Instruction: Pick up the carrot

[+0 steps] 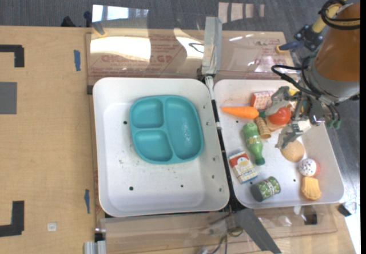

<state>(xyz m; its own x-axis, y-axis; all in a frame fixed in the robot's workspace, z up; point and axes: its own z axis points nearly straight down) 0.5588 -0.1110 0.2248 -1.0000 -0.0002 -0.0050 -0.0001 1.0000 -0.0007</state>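
Lying left of the jaws (287,114), the carrot (240,112) rests untouched.

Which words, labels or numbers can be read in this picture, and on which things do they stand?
None can be read.
Pink box: print too blurred.
Small carton with a red patch: print too small.
Green can: label unreadable.
Cardboard sheet behind the left bin: reddish print, blurred under glare.

The arm (337,47) enters from the upper right of the frame, its orange band uppermost. The wrist points down and toward frame left. The gripper (290,115) sits at centre right, its fingers (284,137) spread apart with nothing between them.
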